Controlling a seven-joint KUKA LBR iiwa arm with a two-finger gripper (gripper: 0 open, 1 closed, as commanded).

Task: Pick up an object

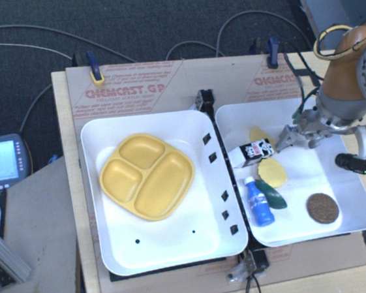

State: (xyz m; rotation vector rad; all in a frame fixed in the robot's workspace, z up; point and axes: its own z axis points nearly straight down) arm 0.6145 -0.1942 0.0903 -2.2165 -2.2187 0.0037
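My gripper (291, 137) hangs low over the upper middle of the right bin (355, 218), on the grey arm coming in from the right. Just left of it lies a small white and black carton (255, 150), with a pale yellow piece (257, 133) behind it. A yellow round object (273, 173) lies just below the gripper's tip. Further forward are a blue bottle (259, 201), a dark green object (272, 195) leaning on it, and a brown disc (322, 207). Nothing shows in the gripper's grasp.
The left bin (116, 249) holds a yellow divided plate (147, 176). A black divider with clips (220, 171) runs between the bins. The bins sit on a cardboard sheet (136, 82) held by clamps at the back.
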